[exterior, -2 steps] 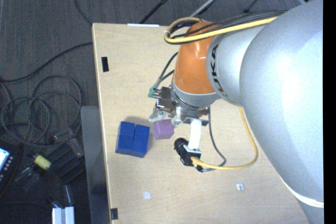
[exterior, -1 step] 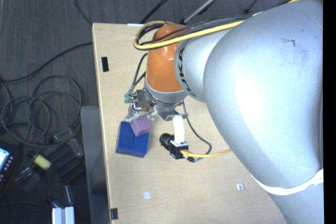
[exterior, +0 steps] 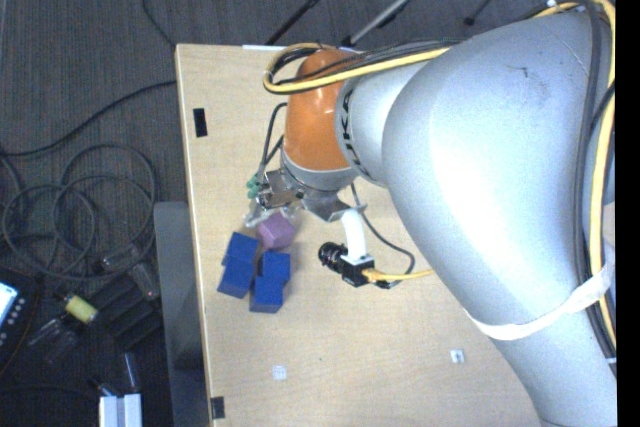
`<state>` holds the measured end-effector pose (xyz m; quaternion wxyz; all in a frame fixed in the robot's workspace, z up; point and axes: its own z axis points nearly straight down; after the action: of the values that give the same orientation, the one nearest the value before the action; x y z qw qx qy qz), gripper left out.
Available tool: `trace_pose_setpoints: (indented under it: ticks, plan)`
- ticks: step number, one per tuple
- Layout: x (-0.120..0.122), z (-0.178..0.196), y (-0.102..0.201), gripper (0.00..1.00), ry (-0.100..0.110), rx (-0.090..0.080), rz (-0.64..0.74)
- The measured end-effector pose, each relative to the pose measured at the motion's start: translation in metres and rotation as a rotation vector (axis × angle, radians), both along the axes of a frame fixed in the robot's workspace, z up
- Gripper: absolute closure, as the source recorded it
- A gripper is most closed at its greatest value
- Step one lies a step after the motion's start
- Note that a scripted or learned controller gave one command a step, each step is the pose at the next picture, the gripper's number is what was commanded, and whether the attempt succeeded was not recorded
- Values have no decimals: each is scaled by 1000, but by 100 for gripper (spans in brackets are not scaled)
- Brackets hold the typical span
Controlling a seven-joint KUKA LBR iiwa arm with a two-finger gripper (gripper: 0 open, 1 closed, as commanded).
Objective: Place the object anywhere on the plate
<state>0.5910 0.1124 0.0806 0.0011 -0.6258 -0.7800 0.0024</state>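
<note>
Here you are looking at the gripper (exterior: 268, 215) hanging right over a purple block (exterior: 277, 232), which is sitting against two blue blocks (exterior: 254, 271) on the bench (exterior: 330, 355). Whether it is clasping the block I cannot tell. No plate is showing, so judge the heading yourself.

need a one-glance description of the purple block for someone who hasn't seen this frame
Start at the big grey arm with the orange band and follow it down to its tip over the tan wooden board. Right under that tip sits the purple block, touching the top of two blue blocks. It is the lone pale purple piece, and smaller than either blue neighbour.
</note>
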Motion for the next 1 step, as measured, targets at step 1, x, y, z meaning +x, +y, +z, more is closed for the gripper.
trace_pose_setpoints:
  ticks: [1]
  plan:
    - [-26,0,34,100,1,1,121]
